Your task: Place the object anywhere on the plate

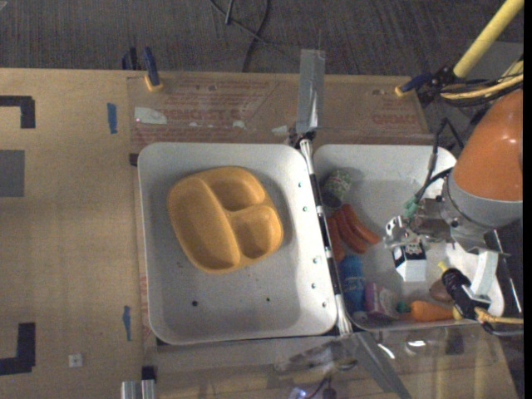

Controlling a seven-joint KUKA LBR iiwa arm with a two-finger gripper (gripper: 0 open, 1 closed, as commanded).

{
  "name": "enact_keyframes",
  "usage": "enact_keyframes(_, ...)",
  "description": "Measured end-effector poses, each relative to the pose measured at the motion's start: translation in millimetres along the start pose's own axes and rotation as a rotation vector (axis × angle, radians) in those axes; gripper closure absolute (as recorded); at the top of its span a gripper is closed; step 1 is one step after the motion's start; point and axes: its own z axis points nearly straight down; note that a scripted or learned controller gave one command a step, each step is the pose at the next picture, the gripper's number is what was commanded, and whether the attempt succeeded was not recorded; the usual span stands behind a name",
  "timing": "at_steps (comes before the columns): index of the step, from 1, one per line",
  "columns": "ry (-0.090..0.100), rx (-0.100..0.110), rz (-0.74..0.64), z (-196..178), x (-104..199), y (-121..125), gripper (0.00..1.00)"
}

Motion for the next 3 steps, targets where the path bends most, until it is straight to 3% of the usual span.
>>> enact_keyframes(1,-0.002,0.001,-0.018,-50,1,35,1.00)
enact_keyframes(2,0.000,0.004,-0.180,-23,110,32,1.00)
enact_keyframes(3,-0.002,-0.002,-0.386,-36,153,114,1.00)
